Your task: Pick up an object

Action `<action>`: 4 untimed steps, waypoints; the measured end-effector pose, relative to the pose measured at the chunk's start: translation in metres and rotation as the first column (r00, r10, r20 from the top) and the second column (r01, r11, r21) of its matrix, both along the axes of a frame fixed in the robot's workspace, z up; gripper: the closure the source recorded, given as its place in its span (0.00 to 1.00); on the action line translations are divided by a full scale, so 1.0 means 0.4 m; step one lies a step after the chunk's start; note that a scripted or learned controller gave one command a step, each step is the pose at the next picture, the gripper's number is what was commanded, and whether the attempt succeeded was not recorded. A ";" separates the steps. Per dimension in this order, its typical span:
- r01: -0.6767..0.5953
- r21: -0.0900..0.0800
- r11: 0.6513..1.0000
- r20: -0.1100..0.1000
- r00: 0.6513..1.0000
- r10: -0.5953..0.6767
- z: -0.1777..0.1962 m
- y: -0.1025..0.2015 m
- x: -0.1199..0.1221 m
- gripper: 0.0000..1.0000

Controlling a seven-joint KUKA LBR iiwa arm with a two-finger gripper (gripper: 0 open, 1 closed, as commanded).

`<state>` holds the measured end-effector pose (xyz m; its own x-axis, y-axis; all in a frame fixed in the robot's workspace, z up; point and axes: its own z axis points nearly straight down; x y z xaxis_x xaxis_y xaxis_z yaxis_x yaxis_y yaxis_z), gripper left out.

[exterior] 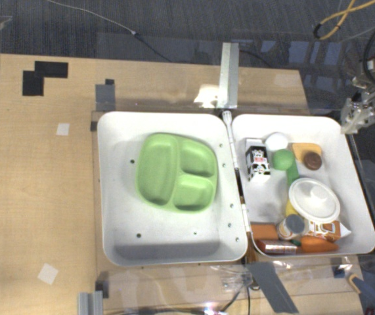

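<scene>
Pincer (364, 113) sits at upper R of view, just outside the top R corner of the R bin (269, 125), over dark floor area beyond the worktop (36, 195). Metallic, small in frame; fingers not resolvable, so open vs closed: cannot tell. Nothing seen betw. them, touching nothing visible. Cables run above it.

Candidate objs all lie below and L of pincer, in R bin:
- white round cap-like item (276, 140), nearest along top wall
- tan block w/ brown disc (308, 157), just below-L of pincer, near R wall
- green obj (284, 163), touching the white cap's lower edge, beside tan block
- small black/white box (258, 161), further L, near the divider
- white bowl (314, 199), upside-down by the look, well below pincer
- small grey-topped jar (292, 225), at bowl's lower-L edge
- brown/orange pkgs (295, 236) along the bin's bottom wall, farthest from pincer; exact count unclear, they overlap.

L bin (111, 195): well L of pincer, holds green divided tray (176, 170), three compartments, lying flat, roughly centred, apart from all walls.

Worktop L of bins: black tape patches (43, 76), far from pincer.
</scene>
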<state>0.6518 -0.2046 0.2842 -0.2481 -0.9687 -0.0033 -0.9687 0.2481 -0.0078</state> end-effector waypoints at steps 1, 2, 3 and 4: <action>0.003 0.002 1.000 0.010 1.000 -0.003 0.033 0.004 0.006 1.00; -0.533 -0.003 0.846 -0.002 0.846 0.533 -0.011 0.000 -0.025 1.00; -0.530 -0.006 0.848 0.006 0.848 0.530 0.022 0.005 -0.019 1.00; -0.526 -0.007 0.850 0.013 0.850 0.526 0.052 0.009 -0.015 1.00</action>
<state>0.6458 -0.2011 0.3050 0.2989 -0.9543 0.0000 -0.9540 -0.2989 -0.0218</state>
